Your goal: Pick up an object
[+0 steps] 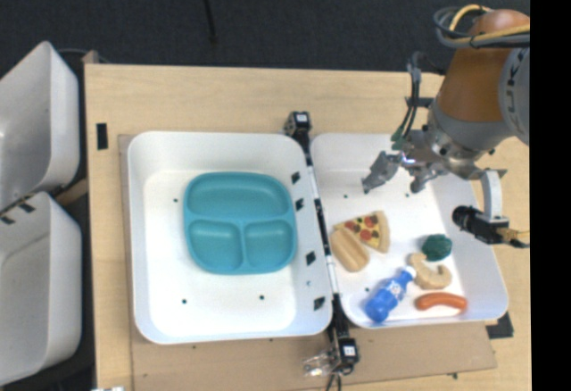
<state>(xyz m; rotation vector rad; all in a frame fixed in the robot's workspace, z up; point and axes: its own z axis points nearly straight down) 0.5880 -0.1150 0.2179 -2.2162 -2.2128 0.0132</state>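
My gripper (pixel 397 177) hangs over the upper middle of the right bin (pixel 348 153), its two grey fingers spread apart with nothing between them. Below it lie a pizza slice (pixel 368 229) and a hot dog bun (pixel 349 249). Further toward the bin's front are a blue bottle (pixel 389 295), a tan cashew-shaped piece (pixel 431 272), a dark green piece (pixel 437 246) and a red sausage (pixel 441 302).
The left bin (pixel 152 291) holds a teal divided plate (pixel 239 221). A ridge with black clips (pixel 315 228) separates the bins. A black fitting (pixel 477 223) on the arm overhangs the right bin's right side. White chairs (pixel 31 202) stand at the left.
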